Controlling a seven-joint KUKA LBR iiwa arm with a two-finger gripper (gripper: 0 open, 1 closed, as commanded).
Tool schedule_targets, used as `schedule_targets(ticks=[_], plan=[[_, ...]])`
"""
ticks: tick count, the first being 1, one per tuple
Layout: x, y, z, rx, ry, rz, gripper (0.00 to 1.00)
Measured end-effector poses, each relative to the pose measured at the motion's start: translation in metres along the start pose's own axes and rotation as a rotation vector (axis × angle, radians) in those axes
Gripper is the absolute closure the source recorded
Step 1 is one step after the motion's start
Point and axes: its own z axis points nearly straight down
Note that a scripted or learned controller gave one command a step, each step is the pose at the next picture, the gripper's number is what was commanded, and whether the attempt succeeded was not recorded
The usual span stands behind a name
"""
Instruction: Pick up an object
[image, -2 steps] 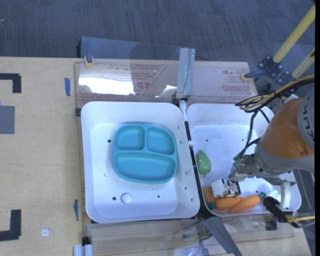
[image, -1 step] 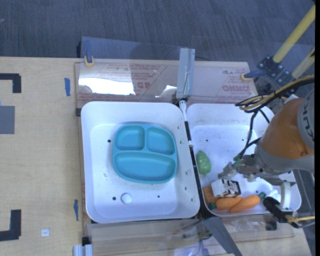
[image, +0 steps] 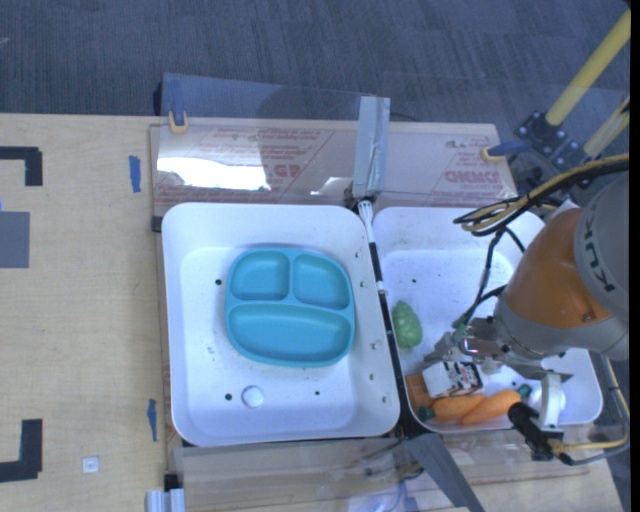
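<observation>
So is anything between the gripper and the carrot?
Nothing visible. The gripper hangs right above the carrot in the right bin. The green thing sits off to the side.

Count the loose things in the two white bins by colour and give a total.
Blue: 1, the divided plate in the left bin
White: 1, a small disc in the left bin
Green: 1, a lumpy object in the right bin
Orange: 1, a carrot-like object in the right bin
Total: 4
</observation>
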Motion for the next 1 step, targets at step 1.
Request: schedule_targets(ticks=[1], plan=[[-0.0003,0.0021,-0.0111,-0.006,0.0,0.001,1.0]])
